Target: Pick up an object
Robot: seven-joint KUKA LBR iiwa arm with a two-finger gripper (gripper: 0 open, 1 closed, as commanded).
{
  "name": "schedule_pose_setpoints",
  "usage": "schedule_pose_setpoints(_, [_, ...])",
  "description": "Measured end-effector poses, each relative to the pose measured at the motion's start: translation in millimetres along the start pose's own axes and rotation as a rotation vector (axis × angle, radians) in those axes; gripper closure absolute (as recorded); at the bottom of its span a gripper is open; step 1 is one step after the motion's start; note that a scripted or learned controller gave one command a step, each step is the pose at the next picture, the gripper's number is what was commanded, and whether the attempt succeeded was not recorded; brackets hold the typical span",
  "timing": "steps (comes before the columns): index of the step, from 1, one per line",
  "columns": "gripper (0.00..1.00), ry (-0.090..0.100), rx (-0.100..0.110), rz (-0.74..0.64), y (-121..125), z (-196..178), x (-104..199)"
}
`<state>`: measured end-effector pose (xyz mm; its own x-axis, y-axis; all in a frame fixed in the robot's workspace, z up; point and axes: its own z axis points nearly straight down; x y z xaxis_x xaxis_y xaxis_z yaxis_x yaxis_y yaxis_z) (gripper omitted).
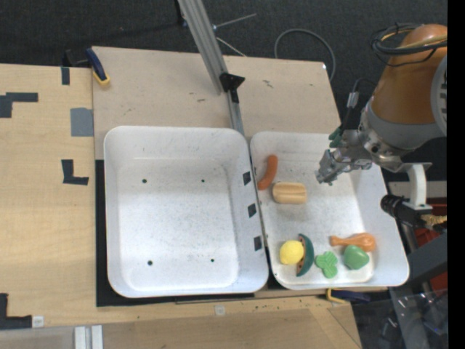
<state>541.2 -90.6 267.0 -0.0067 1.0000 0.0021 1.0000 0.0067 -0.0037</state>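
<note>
The right bin holds several toy foods. An orange sausage lies near its left wall, with a tan bread roll just below and right of it. At the front sit a yellow lemon, a dark green curved piece, a small green leafy piece, a green pepper and an orange carrot-like piece. My gripper hangs over the bin's upper right part, to the right of the roll and a little above it, with nothing visibly held.
The left bin sits beside the right one. A metal pole slants down from the top to the gap between the bins. A blue-and-yellow clamp lies at the board's upper left. Cables loop behind the right bin.
</note>
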Motion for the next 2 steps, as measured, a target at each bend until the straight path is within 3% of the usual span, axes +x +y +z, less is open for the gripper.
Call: schedule_pose_setpoints(2, [1.00,-0.001,0.000,0.000,-16.7,8.7,112.7])
